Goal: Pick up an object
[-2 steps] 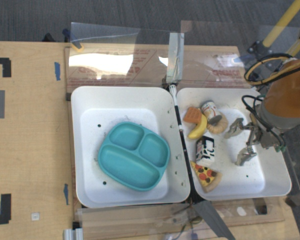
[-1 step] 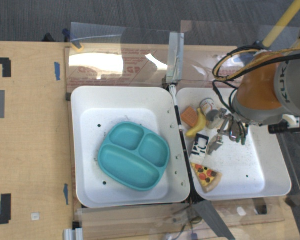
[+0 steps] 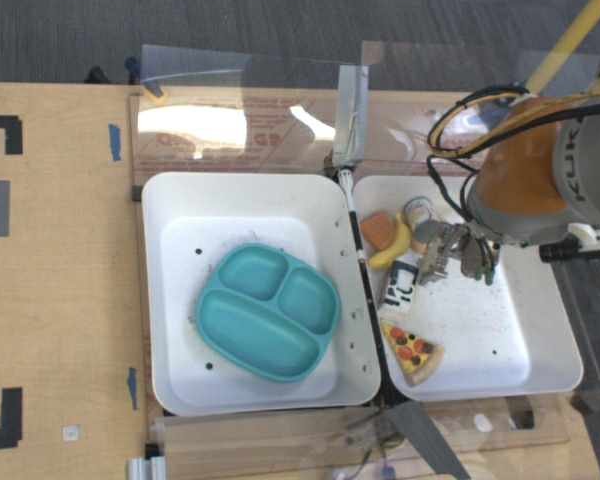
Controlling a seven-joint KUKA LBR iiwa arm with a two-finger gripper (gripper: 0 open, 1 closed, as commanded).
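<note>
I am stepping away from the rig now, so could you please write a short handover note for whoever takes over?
Hand: low over the right bin, nothing visibly held; finger state unclear.
Right bin: banana, orange block, black and white card and pizza slice, all along its left side.
Left bin: teal divided plate.
Done: nothing lifted yet.
Left: grasp and lift one object; the banana and card look nearest.

**Right bin crowded on its left side, open on its right**

In the right bin the toys lie close together near the dividing wall: orange piece, banana, small card, pizza slice. The gripper hangs just beside them. The floor toward the right wall is free. In the left bin the teal divided plate takes the middle.
</note>
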